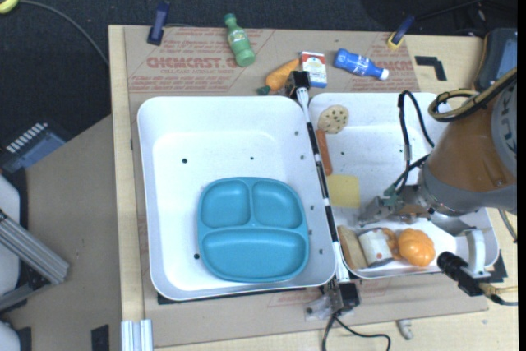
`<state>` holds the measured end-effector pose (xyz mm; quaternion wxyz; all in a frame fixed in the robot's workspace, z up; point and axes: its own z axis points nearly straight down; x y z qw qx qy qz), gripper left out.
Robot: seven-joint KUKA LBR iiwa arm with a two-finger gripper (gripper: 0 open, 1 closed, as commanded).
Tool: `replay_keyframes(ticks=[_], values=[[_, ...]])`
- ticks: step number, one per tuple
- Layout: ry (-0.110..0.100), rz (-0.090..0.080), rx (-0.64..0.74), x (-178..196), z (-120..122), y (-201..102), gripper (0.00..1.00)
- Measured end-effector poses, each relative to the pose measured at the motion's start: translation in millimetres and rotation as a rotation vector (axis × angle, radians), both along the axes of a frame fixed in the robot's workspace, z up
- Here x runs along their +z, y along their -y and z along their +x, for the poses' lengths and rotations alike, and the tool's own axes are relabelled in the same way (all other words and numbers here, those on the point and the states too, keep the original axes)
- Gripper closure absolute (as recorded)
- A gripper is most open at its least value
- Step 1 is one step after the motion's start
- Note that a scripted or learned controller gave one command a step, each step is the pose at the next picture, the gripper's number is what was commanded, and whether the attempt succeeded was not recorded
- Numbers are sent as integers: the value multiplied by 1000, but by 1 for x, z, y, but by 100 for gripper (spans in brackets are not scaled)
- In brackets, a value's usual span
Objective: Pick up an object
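In the right bin (374, 145) lie a round cookie (333, 118), a yellow square block (343, 191), a brown stick (323, 154) along the left wall, an orange fruit (416, 247) and a small white and brown can (375, 247). My gripper (388, 208) is low in this bin, just right of the yellow block and just above the can and the orange fruit. Nothing can be seen held in it. The grey arm with its orange band (460, 152) covers the bin's right side.
A blue divided plate (252, 228) sits in the left bin (173, 144). Behind the bins on the bench lie a green bottle (240, 41), a blue bottle (360, 64), a small carton (313, 68), an orange toy (282, 75) and two blue markers (158, 22).
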<state>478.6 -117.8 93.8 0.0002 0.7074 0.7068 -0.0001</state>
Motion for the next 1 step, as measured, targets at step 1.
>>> replay_keyframes(ticks=[1], values=[[1,-2,0,35,7,63,0]])
